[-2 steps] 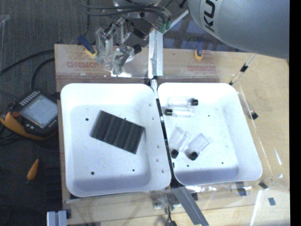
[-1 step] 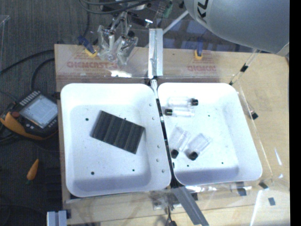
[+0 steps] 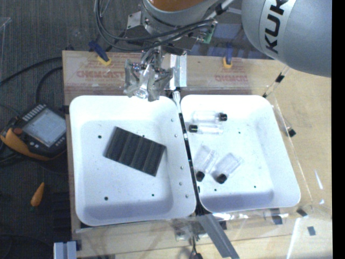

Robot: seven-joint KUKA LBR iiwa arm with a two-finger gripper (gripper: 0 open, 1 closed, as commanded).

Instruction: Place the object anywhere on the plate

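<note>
Above the far rim of the left bin (image 3: 86, 112), we see the end effector (image 3: 144, 85) hanging with something clear and glassy between its fingers; it looks clamped on a small clear bottle (image 3: 141, 88), though glare makes the outline hard to read. The dark ribbed plate (image 3: 135, 150) lies flat and slantwise in the middle of the left bin, nearer us than the end effector and well apart from it.

To do this step well, we judge the arm should carry its load inward over the bin, stop above the middle of the plate, and come low before letting go. A round bottle released on its side would likely roll, so we would set it along the ribs, not across them, and away from the plate's edges.

The left bin holds the plate alone. The right bin (image 3: 269, 112) holds three more clear bottles with black caps: one (image 3: 207, 117) lying near the far wall, two (image 3: 204, 161) (image 3: 226, 167) side by side nearer the middle. Both bins sit edge to edge on the wooden worktop (image 3: 312, 134).
</note>
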